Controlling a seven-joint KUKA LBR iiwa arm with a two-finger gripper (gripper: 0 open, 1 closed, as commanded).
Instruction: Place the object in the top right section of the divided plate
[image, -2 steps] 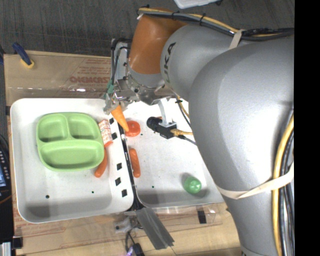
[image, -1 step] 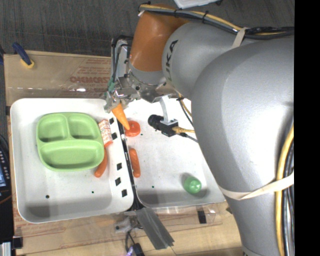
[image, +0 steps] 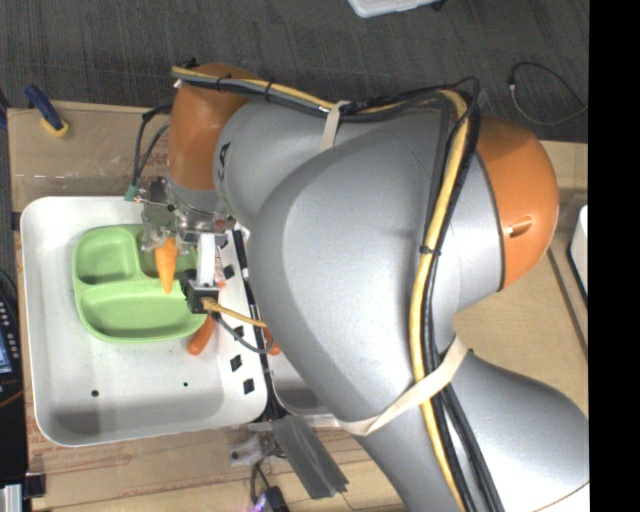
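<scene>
A green divided plate (image: 100, 300) lies in the left white bin (image: 60, 390). My gripper (image: 165, 240) hangs over the plate's upper right part, just below the orange wrist band. An orange carrot-shaped object (image: 166, 268) sits between its fingers, tip pointing toward the plate's divider, and the gripper is shut on it. The section under the gripper is mostly hidden by the wrist and the carrot. The small upper left section and the long lower section of the plate show bare green.
A second orange piece (image: 199, 337) lies on the bin floor just off the plate's lower right corner. The bulky grey arm (image: 380, 270) covers the right bin and most of the bench. A blue-and-yellow tool (image: 47, 110) lies at the far left.
</scene>
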